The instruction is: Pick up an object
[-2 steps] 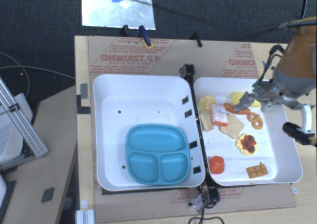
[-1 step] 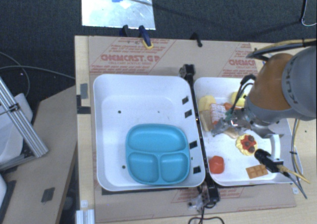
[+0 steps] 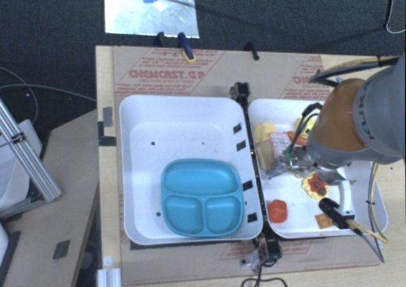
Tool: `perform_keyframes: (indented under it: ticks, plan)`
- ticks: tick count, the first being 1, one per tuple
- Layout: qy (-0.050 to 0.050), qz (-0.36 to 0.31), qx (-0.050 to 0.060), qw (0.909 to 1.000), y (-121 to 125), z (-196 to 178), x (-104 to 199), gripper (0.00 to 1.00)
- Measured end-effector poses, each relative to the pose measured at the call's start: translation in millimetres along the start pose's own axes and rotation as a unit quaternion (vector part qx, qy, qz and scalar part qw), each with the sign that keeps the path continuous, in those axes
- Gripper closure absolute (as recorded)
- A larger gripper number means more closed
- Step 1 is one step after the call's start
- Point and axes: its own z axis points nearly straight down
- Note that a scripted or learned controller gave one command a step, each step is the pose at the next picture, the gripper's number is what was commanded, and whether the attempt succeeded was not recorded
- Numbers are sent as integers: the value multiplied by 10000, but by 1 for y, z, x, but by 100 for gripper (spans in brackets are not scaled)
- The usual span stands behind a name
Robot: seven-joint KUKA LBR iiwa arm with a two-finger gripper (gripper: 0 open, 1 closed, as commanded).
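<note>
1. Arm point(image 3: 355, 120) reaches from 3 o'clock into the right bin point(image 3: 266, 109), gripper point(image 3: 279, 164) low among the clutter at its 9 o'clock side.
2. Whether the gripper is open or closed cannot be told; nothing visibly sits in it.
3. Candidates lie close: yellow block point(image 3: 264, 131) at 12 o'clock of the gripper, red cup point(image 3: 277, 210) at 6 o'clock.
4. Blue tray point(image 3: 202, 197) rests in the left bin point(image 3: 184, 111).
5. Step appears to be the grasp attempt; next move likely calls for closing, then lifting straight up.

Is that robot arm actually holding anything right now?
It cannot be told: the tool is down among the items in the right bin, its tips hidden.
</note>
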Motion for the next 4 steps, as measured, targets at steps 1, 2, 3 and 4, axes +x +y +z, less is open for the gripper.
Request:
perform_keyframes:
  ticks: [1, 2, 3, 4]
  plan:
    - [33, -22, 12, 10000, -20, -103, 5, 0]
    - [27, -15, 8, 10000, -44, -191, -8, 0]
    - [49, -8, 115, 9999, -49, -58, 5, 0]
    - [38, 3, 85, 10000, -49, -13, -17, 0]
